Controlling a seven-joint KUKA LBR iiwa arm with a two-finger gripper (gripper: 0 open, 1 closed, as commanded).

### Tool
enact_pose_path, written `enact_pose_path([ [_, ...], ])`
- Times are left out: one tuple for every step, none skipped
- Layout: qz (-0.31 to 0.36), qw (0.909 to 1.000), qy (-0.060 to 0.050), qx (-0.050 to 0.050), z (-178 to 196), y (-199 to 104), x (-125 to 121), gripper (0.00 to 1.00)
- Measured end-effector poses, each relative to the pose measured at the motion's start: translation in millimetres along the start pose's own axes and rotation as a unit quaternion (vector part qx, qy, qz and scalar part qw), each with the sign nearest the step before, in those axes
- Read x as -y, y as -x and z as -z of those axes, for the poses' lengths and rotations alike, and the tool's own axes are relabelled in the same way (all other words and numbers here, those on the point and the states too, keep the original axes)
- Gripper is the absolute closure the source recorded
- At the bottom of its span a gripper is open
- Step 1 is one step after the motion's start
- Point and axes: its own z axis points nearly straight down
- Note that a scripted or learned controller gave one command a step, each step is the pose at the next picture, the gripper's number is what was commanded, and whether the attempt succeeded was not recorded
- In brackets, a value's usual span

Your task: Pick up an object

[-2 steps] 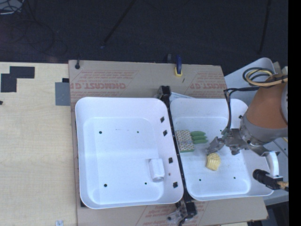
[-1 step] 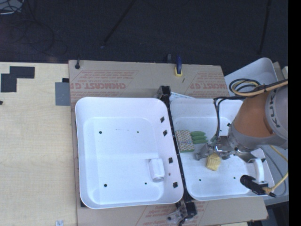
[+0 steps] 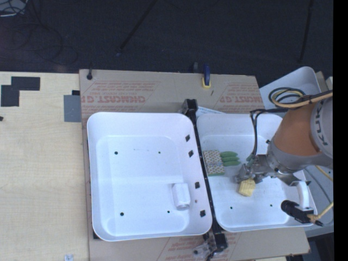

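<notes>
Bottom edge of frame: black clamp hardware [image 3: 213,245] sat at the near end of the divider between the bins. Light wood table [image 3: 38,173] stretched off to the left, carrying black and grey flat shapes [image 3: 22,88]. Cardboard sheet [image 3: 163,94] lay under both bins, red print reading "CHEMCAST GP", seen upside down and mirrored. Left bin [image 3: 103,129] held one small white cup-like object [image 3: 181,195], lying near its right wall. Right bin [image 3: 228,124] held a checkered pad [image 3: 212,162] against the divider, green pods [image 3: 229,157] just beside it, and a yellow block [image 3: 247,187] near the middle. Arm [image 3: 296,135] came in over the right bin's right side, orange band showing, black cable [image 3: 254,132] looped across the bin. Gripper [image 3: 251,174] was low in the right bin, right above the yellow block, apparently touching its upper edge. Can't tell whether its fingers were apart or together; block not visibly between them. Yellow-black cable coil [image 3: 287,95] sat on a white tray [image 3: 304,78] behind the arm. Small blue-yellow clip [image 3: 206,78] was on the cardboard's far edge.
</notes>
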Motion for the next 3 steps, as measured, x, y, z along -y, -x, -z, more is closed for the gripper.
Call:
enact_pose_path([
  [0.005, 1.0, 0.004, 0.002, -6, -51, -72, 1.0],
  [0.007, 1.0, 0.003, -0.001, 95, -124, -33, 1.0],
  [0.006, 1.0, 0.001, 0.0, 97, -188, -54, 1.0],
])
